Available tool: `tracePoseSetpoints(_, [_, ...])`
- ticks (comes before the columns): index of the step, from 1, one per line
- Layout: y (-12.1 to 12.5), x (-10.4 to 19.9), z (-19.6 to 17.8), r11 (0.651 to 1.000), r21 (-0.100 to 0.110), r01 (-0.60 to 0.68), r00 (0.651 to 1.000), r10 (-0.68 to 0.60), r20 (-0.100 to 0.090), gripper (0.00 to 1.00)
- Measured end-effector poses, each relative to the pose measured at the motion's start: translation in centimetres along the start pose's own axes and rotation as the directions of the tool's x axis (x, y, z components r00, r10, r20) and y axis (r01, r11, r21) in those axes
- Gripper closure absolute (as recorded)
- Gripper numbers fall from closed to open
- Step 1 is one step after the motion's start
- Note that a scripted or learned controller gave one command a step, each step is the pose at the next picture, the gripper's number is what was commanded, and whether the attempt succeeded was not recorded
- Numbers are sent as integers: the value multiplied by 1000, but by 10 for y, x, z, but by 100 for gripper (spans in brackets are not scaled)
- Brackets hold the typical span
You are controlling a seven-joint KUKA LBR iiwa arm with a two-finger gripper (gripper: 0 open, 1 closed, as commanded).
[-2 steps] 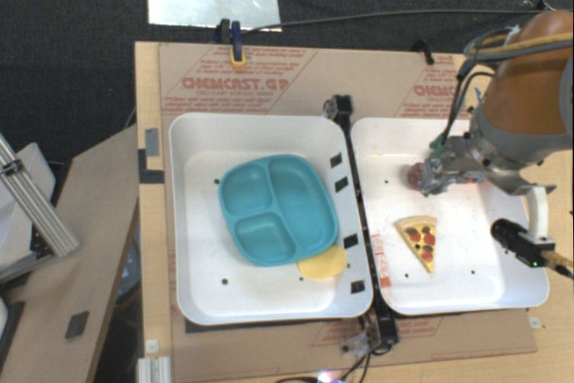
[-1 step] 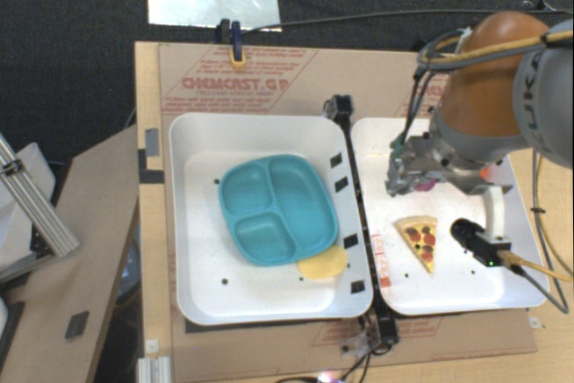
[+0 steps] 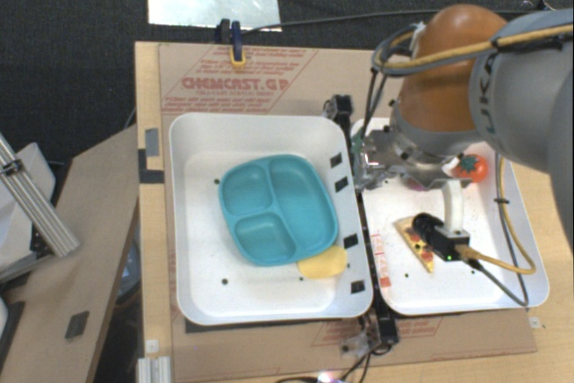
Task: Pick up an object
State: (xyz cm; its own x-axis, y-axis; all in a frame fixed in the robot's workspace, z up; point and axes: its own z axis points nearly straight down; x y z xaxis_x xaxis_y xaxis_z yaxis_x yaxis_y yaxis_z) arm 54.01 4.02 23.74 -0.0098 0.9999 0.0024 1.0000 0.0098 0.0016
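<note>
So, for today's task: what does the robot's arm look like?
The arm is a thick, rounded grey shell with dark lettering, then a glossy orange band above the wrist. A tan hose and thin dark cables run along it.

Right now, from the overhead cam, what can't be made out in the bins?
1. Yellow item in the left bin: camera view, partly tucked under the teal plate, shape unclear.
2. Red-orange item in the right bin: the arm covers part of it.
3. Pink thing in the same bin: mostly under the arm, too little shows to identify.
4. Right bin's far end: covered by the arm.
</note>
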Motion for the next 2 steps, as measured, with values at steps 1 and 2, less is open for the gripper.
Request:
tracePoseSetpoints(1, [-7, 53, -3, 1000, 1, 1, 1000, -1, 0, 100])
tracePoseSetpoints(2, [-6, 49, -3, 1000, 1, -6, 1000, 6, 2, 0])
